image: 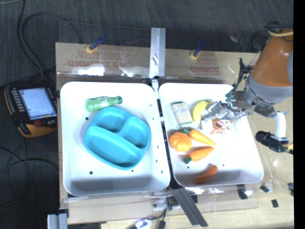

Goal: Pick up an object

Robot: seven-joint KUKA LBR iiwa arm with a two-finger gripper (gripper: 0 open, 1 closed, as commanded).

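Where the grey arm enters from the right of the frame, its gripper sits low over the upper middle of the right bin. How far the pincer is open cannot be told at this slant, and whether it pinches anything cannot be told either. Its tip lies just beside the yellow banana and directly above a flat white packet with red print; contact with either cannot be confirmed.

Right bin contents, all smooth moulded toy food unless noted:
- banana, curved, glossy yellow, upper centre
- small rectangular box with a speckled green-and-white face, left of the banana
- round orange pumpkin-like piece, ribbed, near the bin's left wall
- two tapered orange carrots, upper carrot touching the round piece, lower carrot just below it
- reddish-brown sausage shape, rounded ends, near the lower edge

Left bin contents:
- blue three-compartment tray, rounded, matt plastic, tilted diagonally
- green bottle lying on its side above the tray, near the upper wall
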